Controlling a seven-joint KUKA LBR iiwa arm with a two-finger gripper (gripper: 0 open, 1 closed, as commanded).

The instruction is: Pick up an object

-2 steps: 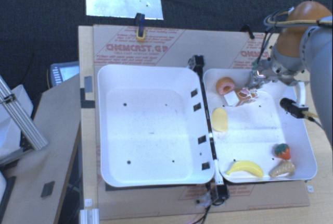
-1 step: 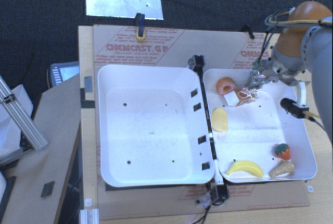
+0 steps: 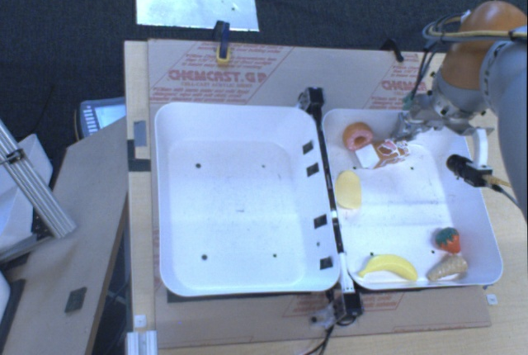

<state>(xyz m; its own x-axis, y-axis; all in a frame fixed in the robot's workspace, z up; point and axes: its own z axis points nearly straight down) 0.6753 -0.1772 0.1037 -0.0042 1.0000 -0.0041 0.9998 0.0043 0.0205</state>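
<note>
- Across the bench, two shallow white bins are sitting side by side: the left bin (image 3: 235, 196) is lying bare, and the right bin (image 3: 412, 201) is carrying all the small objects.
- The grey arm (image 3: 487, 64) is reaching over the right bin's far right corner, with the gripper (image 3: 404, 126) hanging just above the far edge.
- A banana (image 3: 388, 266) is lying along the near edge; a pale yellow oval piece (image 3: 348, 190) is resting against the left wall.
- A doughnut (image 3: 358, 134) is sitting at the far left corner, with a red-and-white packet-like item (image 3: 389, 152) just beside it, nearest the gripper.
- A strawberry-like toy (image 3: 448, 239) and a tan cone-shaped piece (image 3: 446, 267) are crowding the near right corner.
- Risk, as I judge it: the doughnut and packet are lying so close that descending fingers could be nudging one while closing on the other, or striking the bin's far wall.
- Whether the hand is apart or together I cannot tell; the wrist is hiding it, and the packet's identity is too blurred to settle.
</note>
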